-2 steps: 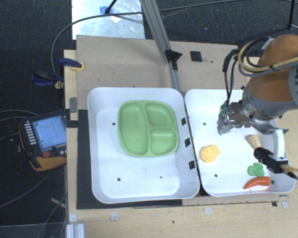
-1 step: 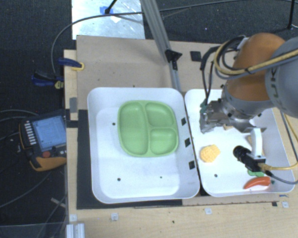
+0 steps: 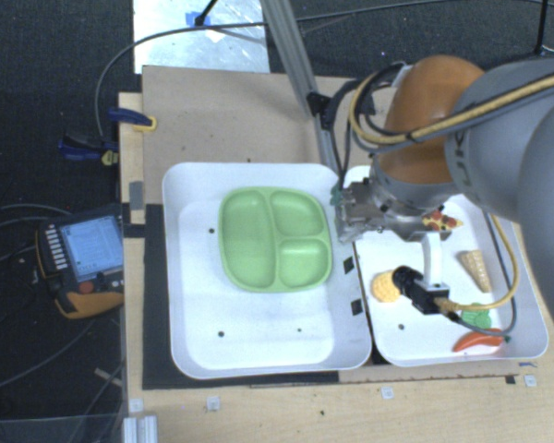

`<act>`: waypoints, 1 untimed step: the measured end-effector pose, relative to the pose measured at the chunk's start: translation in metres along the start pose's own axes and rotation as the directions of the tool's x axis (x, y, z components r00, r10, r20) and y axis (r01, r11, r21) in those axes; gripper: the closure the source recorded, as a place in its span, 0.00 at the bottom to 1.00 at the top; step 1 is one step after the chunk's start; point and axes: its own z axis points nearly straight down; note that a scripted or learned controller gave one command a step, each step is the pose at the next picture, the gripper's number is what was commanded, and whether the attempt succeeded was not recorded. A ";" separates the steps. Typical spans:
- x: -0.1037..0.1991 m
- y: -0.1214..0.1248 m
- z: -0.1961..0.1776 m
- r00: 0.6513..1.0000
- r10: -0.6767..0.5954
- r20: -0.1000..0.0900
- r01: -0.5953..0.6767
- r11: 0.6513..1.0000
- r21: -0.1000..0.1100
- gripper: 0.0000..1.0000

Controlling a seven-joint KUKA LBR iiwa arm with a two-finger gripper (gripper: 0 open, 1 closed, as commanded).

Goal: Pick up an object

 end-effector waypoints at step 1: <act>0.047 0.033 -0.010 1.000 0.001 0.000 -0.001 1.000 -0.003 1.00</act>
